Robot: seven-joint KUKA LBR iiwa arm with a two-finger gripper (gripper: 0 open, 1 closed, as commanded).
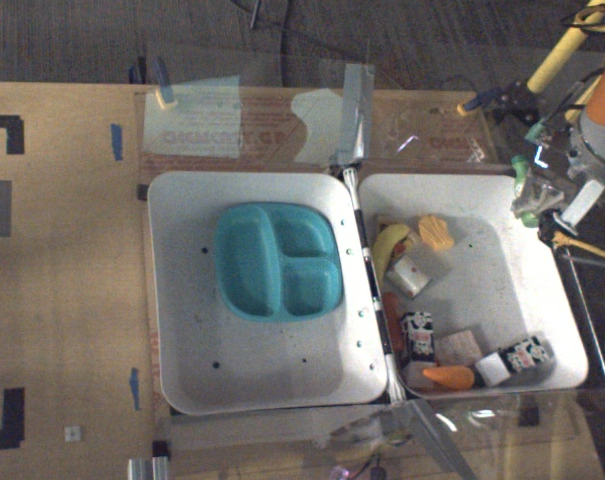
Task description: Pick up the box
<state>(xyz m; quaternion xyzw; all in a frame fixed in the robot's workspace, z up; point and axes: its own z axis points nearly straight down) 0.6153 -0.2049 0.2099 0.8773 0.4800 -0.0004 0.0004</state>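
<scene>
Claw (538,200) sits at the far right rim of the right bin (502,268), over the bin's far right corner and well apart from every object in it; whether it is apart or together cannot be told from this view, and nothing is seen held in it. Above it the grey arm with its orange band (602,108) enters from the right. Nearest in the right bin, an orange carrot-shaped piece (450,376) lies by the near wall, with a cow-patterned carton (520,355) on its side just to its right. Just beyond these, a tan block (460,345) lies beside a second cow-patterned carton (416,333), which stands close to the left wall. A red item (392,318) lies along that wall; its kind cannot be made out. Farther in, the box (414,272), grey and tilted, lies in the left half of the right bin, touching a yellow banana (389,243) on its far left side. A tan-orange piece (435,232) lies just beyond the box. The left bin (182,348) holds a teal divided plate (279,260), set toward the bin's far side. Beyond both bins, clear plastic sheeting (282,118) lies on the bench.
</scene>
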